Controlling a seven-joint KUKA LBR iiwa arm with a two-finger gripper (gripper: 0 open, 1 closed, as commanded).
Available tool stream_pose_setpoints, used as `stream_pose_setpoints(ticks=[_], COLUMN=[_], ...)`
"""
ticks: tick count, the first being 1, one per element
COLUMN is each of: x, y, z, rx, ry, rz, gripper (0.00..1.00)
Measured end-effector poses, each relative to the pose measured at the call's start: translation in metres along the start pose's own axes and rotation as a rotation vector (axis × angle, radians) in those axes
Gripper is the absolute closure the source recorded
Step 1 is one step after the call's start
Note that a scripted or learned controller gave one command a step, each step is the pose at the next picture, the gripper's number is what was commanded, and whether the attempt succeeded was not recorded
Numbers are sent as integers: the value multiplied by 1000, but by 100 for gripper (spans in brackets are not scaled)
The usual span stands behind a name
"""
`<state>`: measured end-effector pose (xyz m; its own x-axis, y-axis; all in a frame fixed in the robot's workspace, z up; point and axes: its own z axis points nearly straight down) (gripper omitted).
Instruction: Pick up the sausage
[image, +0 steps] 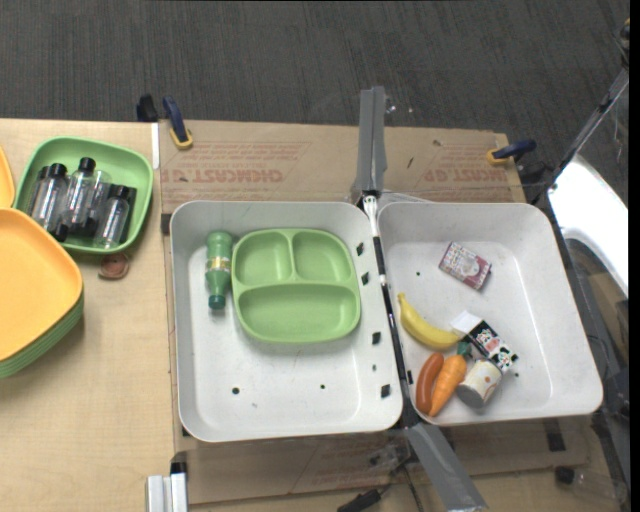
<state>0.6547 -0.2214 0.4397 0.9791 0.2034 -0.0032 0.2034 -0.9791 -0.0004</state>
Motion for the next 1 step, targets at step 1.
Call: stream_pose_setpoints(ticks=[1], x=[0], y=[0], z=[0], rx=[1], ry=[-1], rz=[0], gripper=[100])
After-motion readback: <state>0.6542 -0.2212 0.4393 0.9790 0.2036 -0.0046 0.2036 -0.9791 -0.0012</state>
